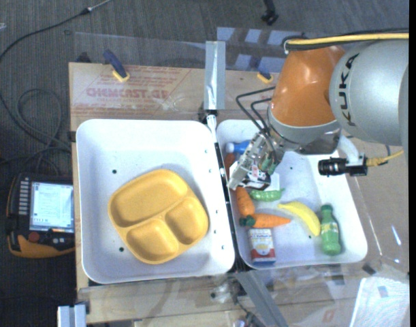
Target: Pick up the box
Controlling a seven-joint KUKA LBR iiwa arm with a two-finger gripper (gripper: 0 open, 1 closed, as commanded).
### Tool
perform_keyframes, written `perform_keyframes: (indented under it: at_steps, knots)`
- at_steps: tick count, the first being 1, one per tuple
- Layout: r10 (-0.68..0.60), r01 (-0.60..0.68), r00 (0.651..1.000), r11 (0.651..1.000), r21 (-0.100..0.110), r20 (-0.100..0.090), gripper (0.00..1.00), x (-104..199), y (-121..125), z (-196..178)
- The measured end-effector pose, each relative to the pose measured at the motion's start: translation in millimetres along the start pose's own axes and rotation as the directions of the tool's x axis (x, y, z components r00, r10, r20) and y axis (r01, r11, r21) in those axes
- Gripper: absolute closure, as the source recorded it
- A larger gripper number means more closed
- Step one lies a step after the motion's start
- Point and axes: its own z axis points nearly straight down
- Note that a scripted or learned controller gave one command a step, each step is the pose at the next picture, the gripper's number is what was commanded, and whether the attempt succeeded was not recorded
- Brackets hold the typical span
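Note:
The box (261,244) is a small red and white carton lying at the front of the right bin (350,216), just below an orange carrot (267,220). My gripper (250,169) hangs over the left part of that bin, behind the box and well apart from it. It sits just above a second carrot (244,203) and a green pea pod (265,195). The grey and orange wrist (310,94) covers the bin's back part.
A yellow banana (301,215) and a green bottle (329,230) lie to the right of the box. A blue item (239,146) peeks out behind the gripper. The left bin (99,155) holds a yellow divided tray (158,214).

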Motion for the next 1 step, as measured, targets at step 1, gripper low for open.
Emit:
perform_keyframes:
  at_steps: [1]
  knots:
    - [-0.101,0.101,0.995,0.995,0.002,0.003,1.0,-40.9,39.1,-13.9]
